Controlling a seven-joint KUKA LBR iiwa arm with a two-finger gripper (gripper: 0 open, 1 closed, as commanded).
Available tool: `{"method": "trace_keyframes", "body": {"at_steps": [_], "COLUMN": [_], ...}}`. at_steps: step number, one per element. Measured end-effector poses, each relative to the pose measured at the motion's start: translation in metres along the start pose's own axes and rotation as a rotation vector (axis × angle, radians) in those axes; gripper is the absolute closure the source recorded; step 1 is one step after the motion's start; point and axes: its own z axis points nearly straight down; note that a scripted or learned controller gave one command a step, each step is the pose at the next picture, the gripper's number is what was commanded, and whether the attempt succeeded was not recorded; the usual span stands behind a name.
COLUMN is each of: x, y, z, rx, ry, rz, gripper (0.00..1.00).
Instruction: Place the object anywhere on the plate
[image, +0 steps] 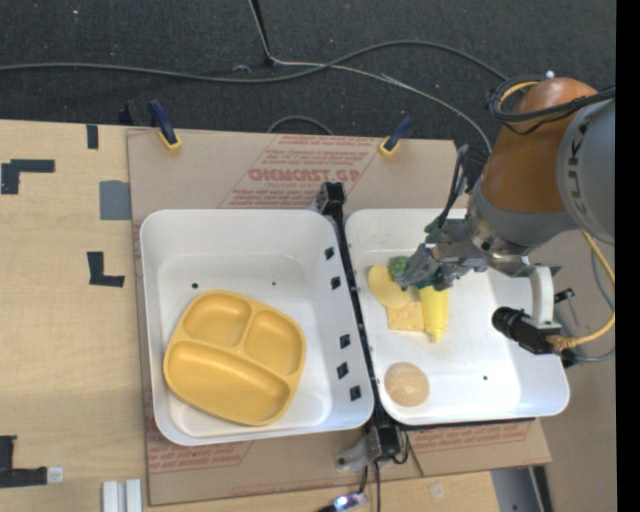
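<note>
A yellow plate with three compartments lies in the left bin. In the right bin my gripper is down low over a cluster of toy food. Under and beside it lie a pale yellow pear-like piece, a small green piece, a yellow wedge of cheese and a yellow corn-like piece. The gripper's body hides how its tips meet these pieces. A round beige bun sits apart near the bin's front.
A black divider strip runs between the two bins. Blue and yellow clamps hold the cardboard at the back. Cables trail across the dark floor behind the bench. A black fitting sticks out from the arm over the right bin.
</note>
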Motion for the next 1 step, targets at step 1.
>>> {"method": "trace_keyframes", "body": {"at_steps": [1], "x": [0.0515], "y": [0.0312], "z": [0.0117], "rx": [0.001], "ry": [-0.001], "rz": [0.0], "gripper": [1.0]}}
